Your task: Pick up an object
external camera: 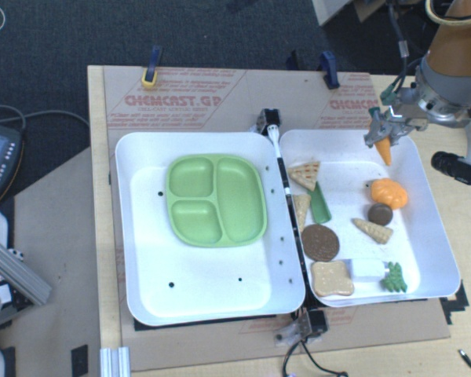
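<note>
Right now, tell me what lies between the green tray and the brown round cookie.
In the camera view, between the green tray and the cookie run the two bins' touching rims; a pale wedge sits just right of them.

The arm (455, 45) is cut off by the top and right edges. A dark device (0, 159) at the left edge shows only partly. The white item (366, 269) beside the green toy (393, 277) is too washed out to identify.

A green divided tray (217, 199) lies in the left white bin (141, 281); behind that bin, a yellow clamp (150, 73) and a blue clamp (328, 69) grip the worktop (220, 93).
</note>
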`<state>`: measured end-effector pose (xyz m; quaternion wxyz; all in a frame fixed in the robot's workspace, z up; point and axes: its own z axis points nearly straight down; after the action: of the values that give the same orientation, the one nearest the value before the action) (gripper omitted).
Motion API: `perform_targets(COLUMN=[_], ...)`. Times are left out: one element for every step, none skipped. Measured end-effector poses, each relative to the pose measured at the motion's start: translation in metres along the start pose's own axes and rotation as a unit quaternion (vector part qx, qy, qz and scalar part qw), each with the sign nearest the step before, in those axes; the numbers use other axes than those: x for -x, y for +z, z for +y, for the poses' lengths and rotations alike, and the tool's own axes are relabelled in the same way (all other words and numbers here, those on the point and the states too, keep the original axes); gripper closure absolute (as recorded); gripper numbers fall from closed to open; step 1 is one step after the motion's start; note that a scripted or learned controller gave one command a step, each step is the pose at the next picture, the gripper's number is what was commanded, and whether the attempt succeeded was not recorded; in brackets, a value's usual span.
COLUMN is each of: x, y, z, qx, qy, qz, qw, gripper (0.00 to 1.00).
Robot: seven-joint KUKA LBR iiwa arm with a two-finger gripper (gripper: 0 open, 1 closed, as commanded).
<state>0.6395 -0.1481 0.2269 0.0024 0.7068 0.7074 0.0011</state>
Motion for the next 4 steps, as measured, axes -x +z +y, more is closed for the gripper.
perform_targets(x=[-0.057, -0.109, -0.109, -0.095], y=[0.012, 0.013, -0.007, 0.005], z=[-0.003, -0.01, -0.01, -0.011], qx=[-0.005, -0.005, -0.002, -0.005], qy=[-0.002, -0.003, -0.001, 0.001], qz=[0.002, 0.002, 0.001, 0.001], qw=[1.0, 1.0, 1.0, 1.0], gripper=[1.0, 1.0, 1.0, 1.0])
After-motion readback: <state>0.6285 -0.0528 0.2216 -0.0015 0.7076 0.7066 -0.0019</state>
